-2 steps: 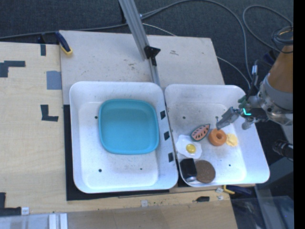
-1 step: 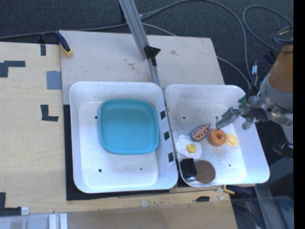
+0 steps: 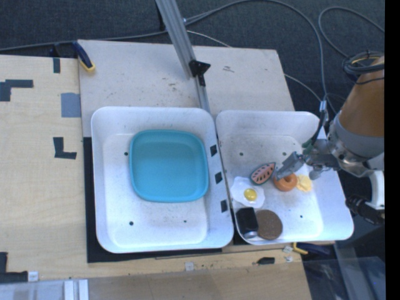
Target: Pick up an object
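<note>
The right bin (image 3: 325, 220) holds several toy foods: a watermelon slice (image 3: 263, 173), an orange round piece (image 3: 286, 182), a small yellow piece (image 3: 304, 184), a fried egg (image 3: 249, 194), a black block (image 3: 246, 218) and a brown disc (image 3: 269, 224). My gripper (image 3: 301, 170) hangs low over the bin's right half, just above the orange and yellow pieces. It is open, its fingers spread apart. One finger (image 3: 289, 165) slants down toward the orange piece. I see nothing held between the fingers.
The left bin (image 3: 112, 230) holds a blue square plate (image 3: 169, 165). A grey metal post (image 3: 181, 36) slants across the bench behind the bins. Cables loop at the back right. The arm's orange band (image 3: 365, 108) sits at the right edge.
</note>
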Tool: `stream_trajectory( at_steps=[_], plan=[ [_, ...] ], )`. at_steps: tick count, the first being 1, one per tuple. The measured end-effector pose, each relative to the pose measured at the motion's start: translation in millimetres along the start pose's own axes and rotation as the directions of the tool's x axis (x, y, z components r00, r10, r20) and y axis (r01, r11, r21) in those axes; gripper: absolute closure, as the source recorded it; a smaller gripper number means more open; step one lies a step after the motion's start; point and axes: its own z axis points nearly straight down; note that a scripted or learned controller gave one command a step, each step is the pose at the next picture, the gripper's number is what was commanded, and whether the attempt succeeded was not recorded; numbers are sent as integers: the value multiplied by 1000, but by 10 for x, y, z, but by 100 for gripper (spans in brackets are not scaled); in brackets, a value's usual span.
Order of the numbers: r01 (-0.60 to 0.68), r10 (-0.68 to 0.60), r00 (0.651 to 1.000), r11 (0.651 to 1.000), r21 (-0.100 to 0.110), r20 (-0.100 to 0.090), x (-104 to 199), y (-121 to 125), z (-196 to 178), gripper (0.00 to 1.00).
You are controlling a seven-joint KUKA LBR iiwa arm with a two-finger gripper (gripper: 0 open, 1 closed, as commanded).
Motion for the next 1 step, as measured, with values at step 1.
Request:
stream_trajectory(
  at_steps=[1],
  plan=[
    [-1, 1, 1000, 1000, 1, 0, -93, -5, 489, 0]
  ],
)
